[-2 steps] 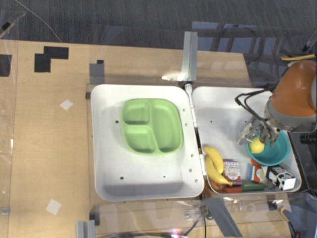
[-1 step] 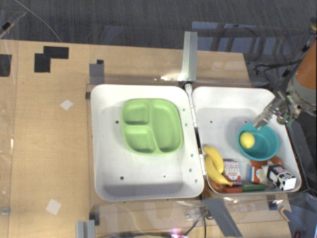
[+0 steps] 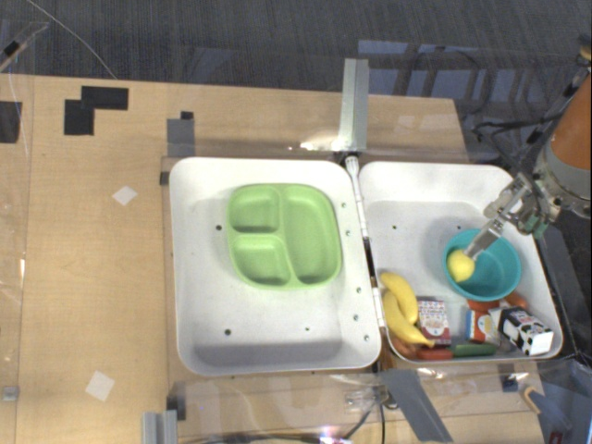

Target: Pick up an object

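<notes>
A small yellow lemon-like fruit [image 3: 460,266] lies at the left inner edge of a teal bowl [image 3: 492,274] in the right bin [image 3: 407,202]. My gripper [image 3: 474,248] reaches in from the right on a slant, and its tip meets the top of the yellow fruit. The grey wrist sits above the bin's right rim. A banana [image 3: 400,305] lies by the bin's left wall. Along the front wall lie a red-and-white carton [image 3: 432,317], an orange-and-white box [image 3: 479,322], a black-and-white block [image 3: 527,332] and a green stick [image 3: 474,348].
The left bin [image 3: 199,276] holds a green divided plate [image 3: 282,234] near its middle. A metal post [image 3: 355,104] stands behind the seam between the bins. The wooden bench stretches to the left.
</notes>
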Controlling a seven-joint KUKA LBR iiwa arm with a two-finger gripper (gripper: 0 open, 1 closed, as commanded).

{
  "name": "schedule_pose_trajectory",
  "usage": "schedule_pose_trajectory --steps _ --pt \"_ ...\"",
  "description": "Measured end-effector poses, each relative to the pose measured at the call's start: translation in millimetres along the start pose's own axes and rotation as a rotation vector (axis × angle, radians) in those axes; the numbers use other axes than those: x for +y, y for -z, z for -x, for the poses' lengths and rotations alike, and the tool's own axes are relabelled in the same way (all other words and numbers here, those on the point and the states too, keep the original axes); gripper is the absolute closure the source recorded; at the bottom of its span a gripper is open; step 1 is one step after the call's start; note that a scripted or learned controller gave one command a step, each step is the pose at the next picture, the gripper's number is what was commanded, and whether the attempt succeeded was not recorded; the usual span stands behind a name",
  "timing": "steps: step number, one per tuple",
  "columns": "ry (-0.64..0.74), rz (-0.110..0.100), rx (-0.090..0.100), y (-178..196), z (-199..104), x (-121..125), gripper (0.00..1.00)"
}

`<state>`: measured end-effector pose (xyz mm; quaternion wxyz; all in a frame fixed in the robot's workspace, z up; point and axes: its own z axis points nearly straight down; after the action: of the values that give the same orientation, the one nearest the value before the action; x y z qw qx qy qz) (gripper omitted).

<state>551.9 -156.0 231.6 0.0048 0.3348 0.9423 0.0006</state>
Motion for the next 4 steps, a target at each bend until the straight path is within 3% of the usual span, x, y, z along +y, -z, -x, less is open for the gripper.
schedule_pose_trajectory --steps 1,2,3,4 --pt "0.025 0.002 -0.004 -132.2 -20.0 -10.5 0.0" --pt "0.255 0.003 -0.009 -141.1 31.8 1.7 0.0" --pt "0.253 0.002 -0.008 -141.2 35.7 12.7 0.0" --pt "0.378 0.003 -0.004 -142.3 83.7 5.9 0.0"
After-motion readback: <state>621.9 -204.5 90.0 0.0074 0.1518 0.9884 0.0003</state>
